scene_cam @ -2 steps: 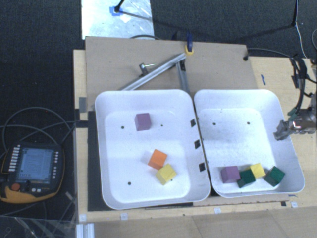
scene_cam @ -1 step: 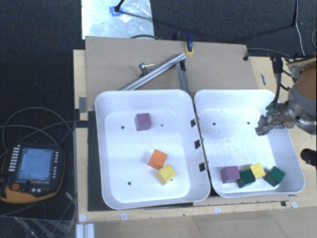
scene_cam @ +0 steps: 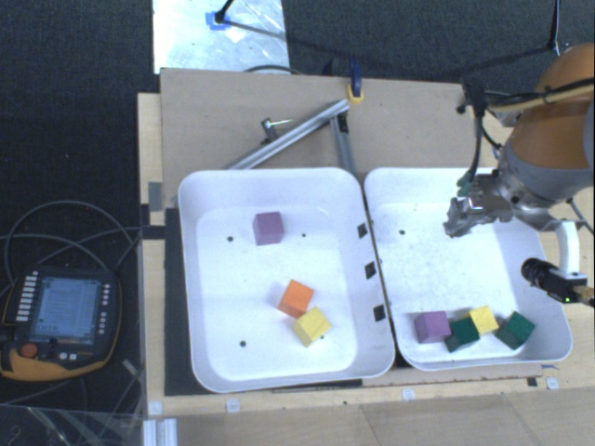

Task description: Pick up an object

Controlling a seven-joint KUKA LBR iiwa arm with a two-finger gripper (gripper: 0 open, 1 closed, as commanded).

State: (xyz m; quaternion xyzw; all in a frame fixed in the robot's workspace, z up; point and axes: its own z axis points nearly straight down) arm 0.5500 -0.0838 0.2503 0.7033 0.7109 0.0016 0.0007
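Note:
My gripper [scene_cam: 462, 219] hangs over the upper part of the right bin [scene_cam: 409, 203], well above the blocks, with nothing visible between its fingers. Along that bin's front wall lie a purple block [scene_cam: 431, 325], a dark green block [scene_cam: 461, 334], a yellow block [scene_cam: 483, 319] and a second green block [scene_cam: 516, 329]. In the left bin [scene_cam: 200, 249] sit a purple block [scene_cam: 268, 228] near the back, an orange block [scene_cam: 296, 297] and a yellow block [scene_cam: 312, 325] touching it at the front.
A metal bar [scene_cam: 288, 136] lies slanted on the brown board behind the bins. A teach pendant [scene_cam: 58, 321] with its cable rests on the floor at the left. A black fitting [scene_cam: 548, 280] of the arm sits over the right bin's right wall.

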